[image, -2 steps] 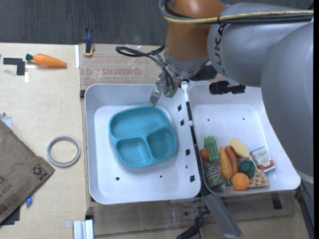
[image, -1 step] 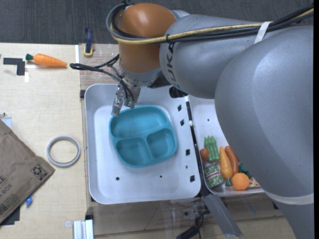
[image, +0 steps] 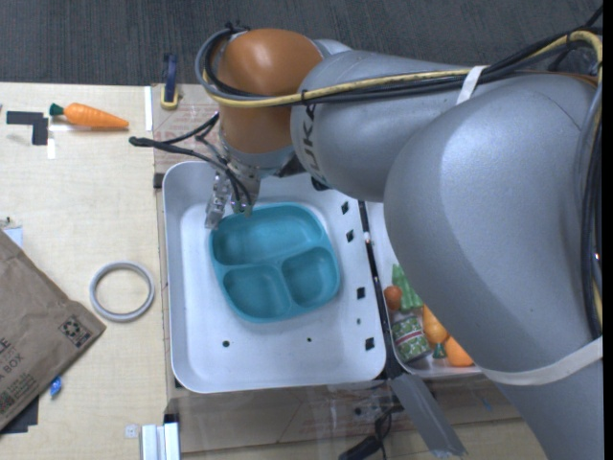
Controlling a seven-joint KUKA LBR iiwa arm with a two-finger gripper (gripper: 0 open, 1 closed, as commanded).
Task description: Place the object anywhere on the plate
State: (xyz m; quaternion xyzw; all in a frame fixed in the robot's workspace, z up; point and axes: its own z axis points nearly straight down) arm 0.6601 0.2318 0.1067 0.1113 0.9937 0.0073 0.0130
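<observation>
Plate, teal and split into three compartments, lies in the left bin, and all three compartments look bare. The pincer hangs over the plate's upper left rim, pointing down from the orange band above the wrist. Whether it is apart or together cannot be told from this slant, and nothing can be seen held in it.

The object to be placed is not clearly marked out. It is probably one of the few items in the right bin, which lie close together and half hidden under the bulk of the arm: a green and red packet and some orange pieces just beside it. On that reading the carrying step has not begun, and the pincer is well apart from what it must fetch.

The packet looks light and soft, likely to crumple or slide, so a hold across its narrow middle would suit it best. The orange pieces look like stiff, smooth toy food, and a rounded one could squirt out unless it is taken across its thickest part.

Out on the bench to the left lie a toy carrot, a tape ring and a cardboard box.
</observation>
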